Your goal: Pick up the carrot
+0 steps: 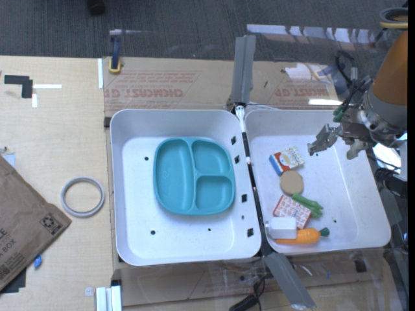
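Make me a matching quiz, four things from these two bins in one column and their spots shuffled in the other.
1. teal divided plastic tray
2. orange toy carrot
3. round tan cookie
4. pincer

A. near edge of right bin
B. left bin
C. above right bin's far right side
D. middle of right bin

Pairs: 1-B, 2-A, 3-D, 4-C

Dark grey carpet floor [194, 11] lies beyond the pale wooden bench [52, 141].

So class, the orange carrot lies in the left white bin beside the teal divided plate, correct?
Not quite: the camera view shows the orange carrot in the right white bin, at its near edge. The teal divided plate sits in the left white bin.
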